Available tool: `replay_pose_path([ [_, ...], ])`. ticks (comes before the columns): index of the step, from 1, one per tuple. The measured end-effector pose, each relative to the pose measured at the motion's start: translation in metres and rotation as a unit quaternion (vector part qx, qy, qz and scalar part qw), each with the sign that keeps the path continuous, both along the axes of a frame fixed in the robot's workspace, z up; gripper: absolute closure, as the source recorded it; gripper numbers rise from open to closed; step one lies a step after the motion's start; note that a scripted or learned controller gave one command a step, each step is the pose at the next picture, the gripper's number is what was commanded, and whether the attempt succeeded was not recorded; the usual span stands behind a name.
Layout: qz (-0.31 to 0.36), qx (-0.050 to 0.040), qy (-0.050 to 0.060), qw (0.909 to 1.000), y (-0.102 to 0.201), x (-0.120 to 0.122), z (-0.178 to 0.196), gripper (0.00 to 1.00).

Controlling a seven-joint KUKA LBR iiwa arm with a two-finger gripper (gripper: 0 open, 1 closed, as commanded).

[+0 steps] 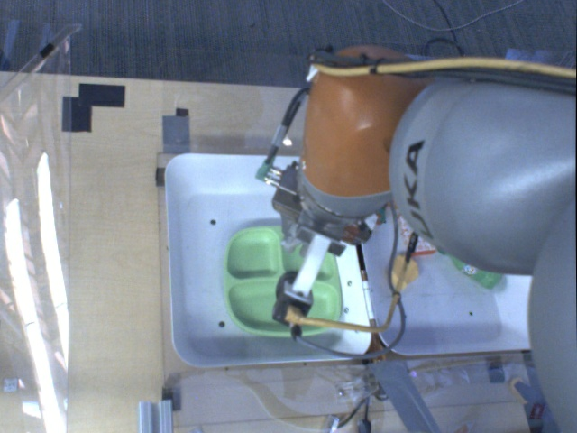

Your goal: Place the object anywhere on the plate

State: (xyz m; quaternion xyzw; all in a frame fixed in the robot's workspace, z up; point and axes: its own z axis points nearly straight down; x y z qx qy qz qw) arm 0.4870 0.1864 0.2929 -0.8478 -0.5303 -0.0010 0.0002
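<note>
A small bright-green item (482, 275), its shape unreadable because the arm covers most of it, lies on the floor of the shallow white right-hand bin (460, 327). It is well apart from the claw, toward the view's right and a little lower in the frame. Whether it is the object meant for the task cannot be told. It also lies well apart from the plate.

The lime-green moulded plastic plate (257, 278), rounded at the corners and split by raised ridges into compartments, rests flat in the shallow white left-hand bin (194, 242). The claw (311, 228) hangs over the plate's right-hand part. Most of the plate's visible surface spreads to the view's left of the claw and below it: a smaller compartment just left of it, and a wider one under that. The wrist covers the claw from above, so I cannot tell whether it is open, closed or gripping anything.

Directly above the claw in the frame sits the orange band (352, 124). From there the thick grey arm (487, 179) runs off to the view's right, across the right-hand bin.

Far to the claw's left lies the pale wooden bench (108, 269), with a clear plastic sheet (36, 206) along its left edge. Up and to the left of the claw, a small grey metal bracket (176, 132) stands at the left-hand bin's far corner. Further that way is a black L-shaped tape mark (90, 105). Dark grey carpet (180, 16) lies beyond the bench.
</note>
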Motion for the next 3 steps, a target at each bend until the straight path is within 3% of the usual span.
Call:
replay_pose_path([
  [1,0.092,-0.0003,-0.002,0.9958,-0.066,0.049,0.096,1.0],
  [2,0.099,-0.0004,0.0,0.9951,-0.134,0.018,-0.109,1.0],
  [3,0.01,0.0003,-0.002,1.0,-0.056,0.001,0.004,1.0],
])
